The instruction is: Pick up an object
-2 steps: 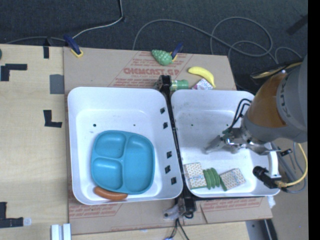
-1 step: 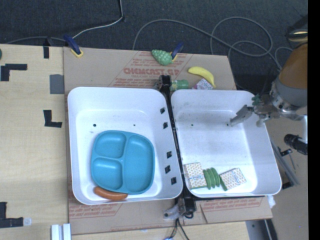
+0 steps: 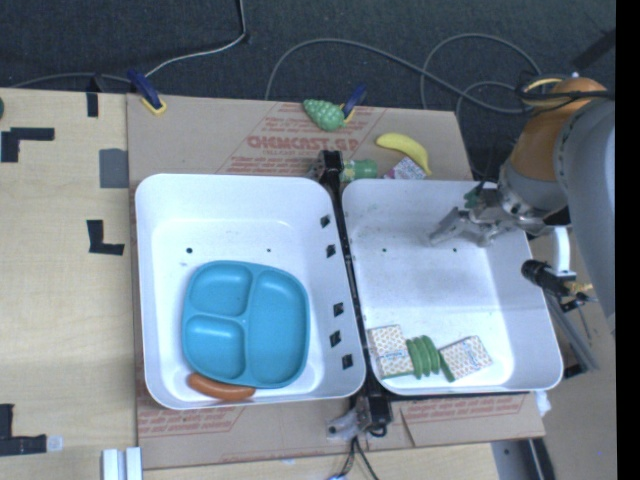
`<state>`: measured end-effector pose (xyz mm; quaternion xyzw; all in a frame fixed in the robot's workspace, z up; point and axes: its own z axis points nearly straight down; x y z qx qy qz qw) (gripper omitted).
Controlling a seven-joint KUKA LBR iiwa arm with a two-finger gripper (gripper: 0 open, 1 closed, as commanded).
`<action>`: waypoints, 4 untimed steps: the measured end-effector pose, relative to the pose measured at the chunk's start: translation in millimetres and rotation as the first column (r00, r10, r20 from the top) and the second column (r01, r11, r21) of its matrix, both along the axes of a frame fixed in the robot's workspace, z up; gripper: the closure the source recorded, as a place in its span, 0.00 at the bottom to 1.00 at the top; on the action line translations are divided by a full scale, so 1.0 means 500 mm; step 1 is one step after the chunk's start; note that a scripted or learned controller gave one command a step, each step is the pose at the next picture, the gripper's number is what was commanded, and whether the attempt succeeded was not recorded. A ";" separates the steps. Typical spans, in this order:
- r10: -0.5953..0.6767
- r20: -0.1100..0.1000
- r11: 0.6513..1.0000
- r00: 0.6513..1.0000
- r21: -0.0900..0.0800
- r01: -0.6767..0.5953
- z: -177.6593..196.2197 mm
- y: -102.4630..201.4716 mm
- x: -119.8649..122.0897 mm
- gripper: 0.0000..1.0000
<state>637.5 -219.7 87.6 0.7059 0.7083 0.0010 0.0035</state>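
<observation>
Reaching in from the right, the grey arm (image 3: 585,198) with its orange band (image 3: 545,138) leans over the right bin (image 3: 520,268). Its gripper (image 3: 462,223) hangs near the top of that bin, over bare white floor. It holds nothing. The tips are too small and blurry, so I cannot tell how they are set.

The things to pick are far from it, down at the front of the right bin. There is a green bumpy toy (image 3: 423,357) in the middle. A small printed packet (image 3: 388,349) lies just to its left, touching it. Another small packet (image 3: 466,354) lies just to its right.

The left bin (image 3: 200,203) has a blue plate (image 3: 245,323) with three parts in it. An orange sausage toy (image 3: 220,388) lies at the front edge of the plate, against the bin wall.

Both bins sit on a brown cardboard sheet (image 3: 260,143). Behind the bins, on the cardboard, there is a yellow banana (image 3: 403,150) and a green toy (image 3: 324,114). Thin cables (image 3: 470,43) curl on the dark floor at the back
</observation>
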 end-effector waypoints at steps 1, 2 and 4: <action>0.000 -0.008 1.000 1.000 0.006 0.000 0.019 -0.003 0.063 0.00; -0.003 -0.006 1.000 1.000 0.002 0.003 -0.002 0.048 -0.151 0.00; -0.001 -0.001 1.000 1.000 0.001 0.001 -0.002 0.075 0.065 0.00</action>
